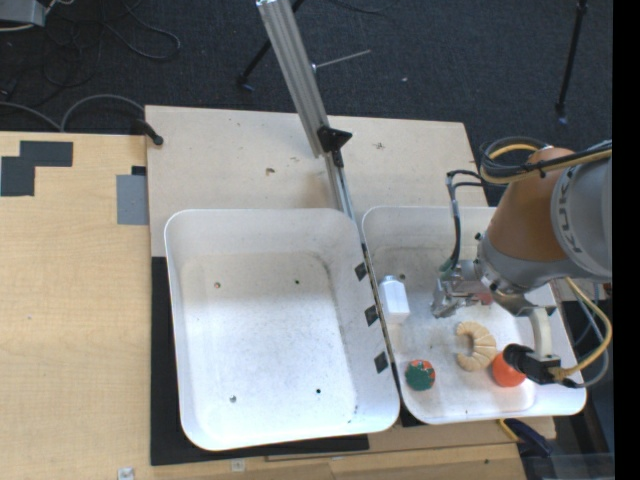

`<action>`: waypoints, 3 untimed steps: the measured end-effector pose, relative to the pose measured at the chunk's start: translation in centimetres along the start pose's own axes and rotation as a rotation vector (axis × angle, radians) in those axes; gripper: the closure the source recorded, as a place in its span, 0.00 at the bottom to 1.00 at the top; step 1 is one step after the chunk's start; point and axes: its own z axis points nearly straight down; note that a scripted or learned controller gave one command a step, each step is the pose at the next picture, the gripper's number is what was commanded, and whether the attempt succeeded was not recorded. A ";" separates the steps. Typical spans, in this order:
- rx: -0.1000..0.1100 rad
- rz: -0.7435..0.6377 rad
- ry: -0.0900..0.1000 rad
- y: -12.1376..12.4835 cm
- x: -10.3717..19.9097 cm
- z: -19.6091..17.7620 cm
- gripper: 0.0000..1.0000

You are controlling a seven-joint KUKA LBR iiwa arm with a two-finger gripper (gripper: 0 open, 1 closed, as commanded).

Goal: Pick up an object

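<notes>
Your candidate objects all sit in the right bin (570, 404), close around the gripper (450, 298). The croissant-shaped tan piece (477, 346) lies just below and slightly right of the fingertips, near but apart from them. An orange ball (506, 370) is further down-right of the gripper, touching or nearly touching the croissant's lower end (hard to call at this resolution), and a black part of the arm's cabling overlaps its right side. A green and red ball (420, 375) lies below and a little left of the gripper, apart from the others. A small white block (393, 297) sits level with the gripper to its left, against the bin's left wall; it blends into the white floor, so its outline is vague.

The gripper itself is a small metallic cluster low over the bin floor. You can't make out the jaw opening here (too small, too blurred), and nothing is visibly between them.

Behind it, to the right, the grey arm (585, 233) with its orange band (525, 218) is cut off by the frame edge and hides the bin's far right corner. The left bin (190, 268) lies well left of the gripper. A tilted aluminium rail (300, 78) rises up-left of it, past the two bins' dividing edge.
</notes>
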 end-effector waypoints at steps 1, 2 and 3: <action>-0.007 -0.008 -0.001 -0.5 0.3 -6.0 1.00; -0.008 -0.009 -0.002 -1.2 0.0 -12.0 1.00; -0.005 -0.009 -0.001 -1.2 -0.1 -13.9 1.00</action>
